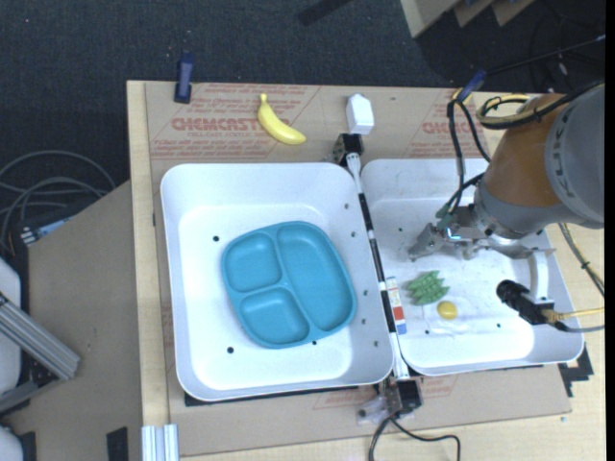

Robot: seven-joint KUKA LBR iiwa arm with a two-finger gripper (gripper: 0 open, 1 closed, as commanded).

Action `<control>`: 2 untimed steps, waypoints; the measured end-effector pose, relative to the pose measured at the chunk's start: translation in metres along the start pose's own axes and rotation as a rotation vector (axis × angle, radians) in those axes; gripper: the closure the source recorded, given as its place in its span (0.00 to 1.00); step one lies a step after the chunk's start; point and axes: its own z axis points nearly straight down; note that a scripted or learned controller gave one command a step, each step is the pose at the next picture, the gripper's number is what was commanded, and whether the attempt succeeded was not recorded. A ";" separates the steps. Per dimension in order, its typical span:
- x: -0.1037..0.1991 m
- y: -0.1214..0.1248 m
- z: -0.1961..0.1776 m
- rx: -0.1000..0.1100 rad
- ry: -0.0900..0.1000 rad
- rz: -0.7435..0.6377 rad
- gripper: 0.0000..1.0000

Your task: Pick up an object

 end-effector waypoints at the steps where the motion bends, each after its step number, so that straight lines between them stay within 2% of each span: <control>1: 0.024 -0.047 0.007 0.003 0.002 0.000 0.00; 2: 0.024 -0.046 -0.003 0.001 0.001 0.001 1.00</control>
